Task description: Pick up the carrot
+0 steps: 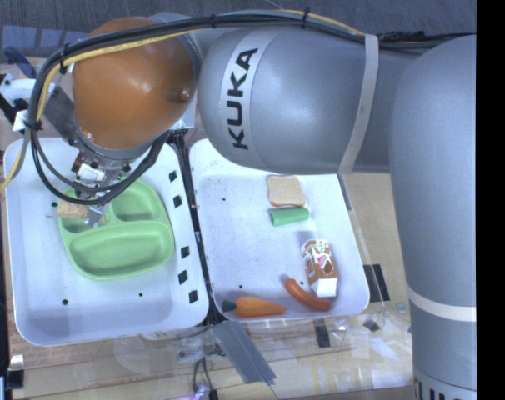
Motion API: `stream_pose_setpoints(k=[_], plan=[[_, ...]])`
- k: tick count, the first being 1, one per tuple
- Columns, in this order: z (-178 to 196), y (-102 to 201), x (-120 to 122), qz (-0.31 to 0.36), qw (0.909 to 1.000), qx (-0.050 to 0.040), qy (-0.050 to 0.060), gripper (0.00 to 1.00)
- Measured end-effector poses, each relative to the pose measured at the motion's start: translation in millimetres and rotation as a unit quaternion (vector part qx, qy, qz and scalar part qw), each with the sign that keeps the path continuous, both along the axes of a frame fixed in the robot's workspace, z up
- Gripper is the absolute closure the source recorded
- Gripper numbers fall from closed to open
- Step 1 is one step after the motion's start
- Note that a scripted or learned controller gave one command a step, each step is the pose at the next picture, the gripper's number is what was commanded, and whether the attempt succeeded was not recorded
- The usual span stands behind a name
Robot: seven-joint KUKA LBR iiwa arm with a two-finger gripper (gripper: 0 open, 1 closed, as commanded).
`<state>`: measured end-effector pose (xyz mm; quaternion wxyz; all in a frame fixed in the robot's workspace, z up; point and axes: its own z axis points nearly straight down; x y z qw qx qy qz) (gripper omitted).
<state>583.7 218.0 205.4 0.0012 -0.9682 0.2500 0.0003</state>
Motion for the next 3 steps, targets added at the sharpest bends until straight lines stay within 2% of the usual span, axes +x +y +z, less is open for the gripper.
stream_pose_setpoints(k=[1,2,3], plan=[[-22,0,-68,0.126,0.9921,-0.0011,0.003,1.0],[-53,-1,-30,0.01,0.9999,-0.0005,0.002,1.0],[-53,2,2,0.154,0.9881,0.0005,0.0,1.0]])
